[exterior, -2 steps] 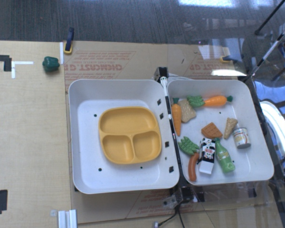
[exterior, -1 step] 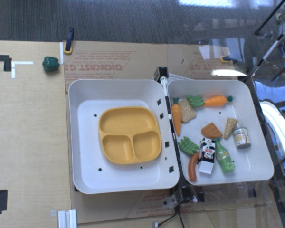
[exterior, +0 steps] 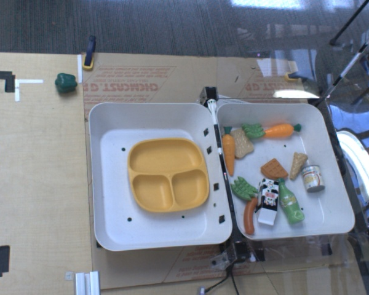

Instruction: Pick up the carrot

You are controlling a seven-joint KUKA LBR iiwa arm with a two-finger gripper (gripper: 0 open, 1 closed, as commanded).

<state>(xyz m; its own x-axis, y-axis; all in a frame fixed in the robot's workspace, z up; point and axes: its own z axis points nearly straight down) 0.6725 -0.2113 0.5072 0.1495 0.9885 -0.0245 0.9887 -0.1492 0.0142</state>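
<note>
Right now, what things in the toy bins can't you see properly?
- Carrot by the right bin's left wall: its top end is tucked under a cracker-like piece.
- Second carrot near the back: too small to tell what its dark tip is.
- Milk carton: covers part of the green bottle and the sausage.
- Can: label too small to read.
- Green thing on the bench: too blurry to name.

Two white bins sit side by side on the bench. The left bin holds a yellow divided plate. The right bin is crowded: one carrot lies along its left wall, touching a cracker, and another carrot lies near the back (leafy end pointing left). Also there: a milk carton, a green bottle, a can and a sausage.
</note>
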